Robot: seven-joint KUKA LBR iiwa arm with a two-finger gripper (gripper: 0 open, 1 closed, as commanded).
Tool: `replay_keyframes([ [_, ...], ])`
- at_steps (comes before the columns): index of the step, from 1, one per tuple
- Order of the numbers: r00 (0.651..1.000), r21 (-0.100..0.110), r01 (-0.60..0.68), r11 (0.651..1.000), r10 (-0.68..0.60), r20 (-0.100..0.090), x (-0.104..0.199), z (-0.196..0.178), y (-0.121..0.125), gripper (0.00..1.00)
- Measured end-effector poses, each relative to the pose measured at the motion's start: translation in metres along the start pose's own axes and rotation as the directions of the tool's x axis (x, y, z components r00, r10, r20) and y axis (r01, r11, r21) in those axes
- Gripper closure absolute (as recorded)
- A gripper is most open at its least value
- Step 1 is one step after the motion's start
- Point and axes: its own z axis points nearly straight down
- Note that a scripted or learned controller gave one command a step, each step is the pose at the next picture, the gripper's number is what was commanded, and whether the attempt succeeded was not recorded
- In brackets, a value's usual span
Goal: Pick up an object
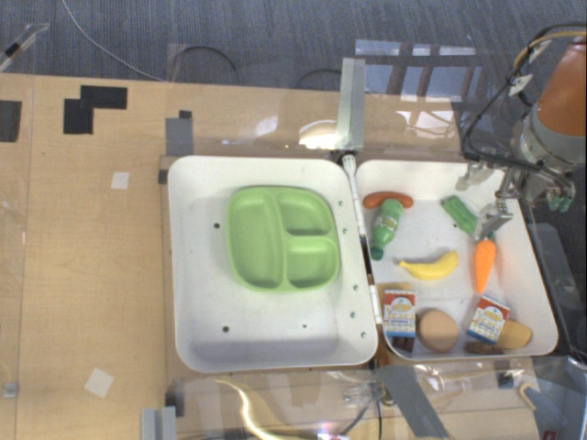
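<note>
The left bin (pixel 183 273) held a green divided plate (pixel 281 238). The right bin (pixel 541 291) held a banana (pixel 429 266) at centre, a carrot (pixel 483 263) at 3 o'clock and a green bottle (pixel 384 225) at 10. The hand (pixel 496 216), fingers spread and pinching nothing, hovered touching the carrot's top.

Bright, even overhead light. Glare flares on the clear panel (pixel 316 136) at the bins' far edge. Soft, faint shadows lie under the green plate (pixel 281 237). Mild overall softness.
</note>
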Motion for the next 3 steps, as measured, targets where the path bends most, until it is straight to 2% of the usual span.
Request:
replay_keyframes([
  [1, 0.99, -0.002, -0.141, 0.99, 0.141, -0.012, -0.02, 0.135, -0.01, 0.0],
  [2, 0.983, 0.001, -0.183, 0.983, 0.183, 0.003, 0.032, 0.139, -0.035, 0.0],
  [3, 0.984, 0.003, -0.176, 0.984, 0.176, 0.021, 0.027, 0.123, -0.033, 1.0],
])
